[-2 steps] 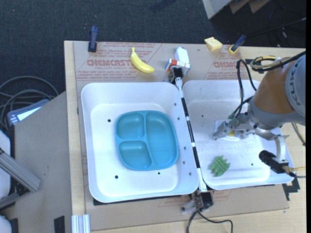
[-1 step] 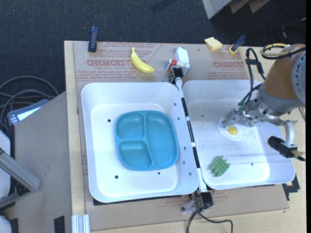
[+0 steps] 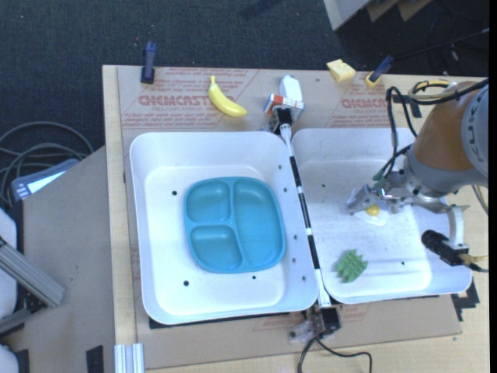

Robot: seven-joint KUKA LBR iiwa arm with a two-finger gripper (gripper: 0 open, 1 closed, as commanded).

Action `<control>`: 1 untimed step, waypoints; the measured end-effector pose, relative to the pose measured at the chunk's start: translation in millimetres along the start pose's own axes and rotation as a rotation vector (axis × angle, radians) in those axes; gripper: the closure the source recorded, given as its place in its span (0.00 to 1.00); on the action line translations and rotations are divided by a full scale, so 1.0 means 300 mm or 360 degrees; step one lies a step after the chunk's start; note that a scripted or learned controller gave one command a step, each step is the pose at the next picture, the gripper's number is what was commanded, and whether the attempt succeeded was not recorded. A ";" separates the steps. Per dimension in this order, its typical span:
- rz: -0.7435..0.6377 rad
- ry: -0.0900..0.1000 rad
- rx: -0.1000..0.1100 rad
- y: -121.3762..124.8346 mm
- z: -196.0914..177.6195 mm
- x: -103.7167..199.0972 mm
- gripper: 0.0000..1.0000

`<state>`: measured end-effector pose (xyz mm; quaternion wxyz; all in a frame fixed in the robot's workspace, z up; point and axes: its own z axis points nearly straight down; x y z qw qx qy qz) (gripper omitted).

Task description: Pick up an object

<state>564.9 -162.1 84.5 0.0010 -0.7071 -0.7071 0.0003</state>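
The tool (image 3: 371, 201) sits low inside the right bin (image 3: 334, 162), at the end of the grey arm (image 3: 443, 150) with its orange band. Its metal tip is down at a small yellow object (image 3: 376, 214) lying on the floor of that bin, and appears to touch it; whether the tool is open or closed around it cannot be told from this slanted view.

Taking the right bin as landmark: a green, knobbly toy (image 3: 351, 265) lies on its floor toward the near edge, well apart from the tool. Just beside this bin, on its left, stands the left bin (image 3: 155, 162), which holds a blue divided plate (image 3: 233, 224). Beyond the bins, on the tabletop (image 3: 178, 99), lie a banana (image 3: 224, 100), a small white and red carton (image 3: 287, 95) and a yellow block (image 3: 340, 70).
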 end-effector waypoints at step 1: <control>-0.0001 -0.0004 -0.0007 0.047 -0.090 -0.024 0.00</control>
